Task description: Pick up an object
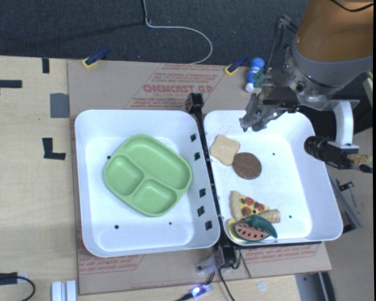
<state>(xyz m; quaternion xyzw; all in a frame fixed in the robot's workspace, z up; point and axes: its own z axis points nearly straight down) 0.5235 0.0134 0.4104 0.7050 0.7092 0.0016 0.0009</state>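
The right bin [301, 168] holds a tan toast slice [224, 149], a round brown cookie [247, 166], a pizza slice [253, 207] and a watermelon slice with a green piece [253, 229] at its front. My gripper [254, 123] hangs above the bin's back left part, up and to the right of the toast, with its dark fingers pointing down. Nothing shows between the fingers. The gap between them is too dark to read.
The left bin [94, 218] carries a green divided plate [148, 175]. A black divider with clips [200, 168] separates the bins. A blue and white bottle [255, 73] lies behind the right bin. A black fitting [329, 150] juts over the right bin's right rim.
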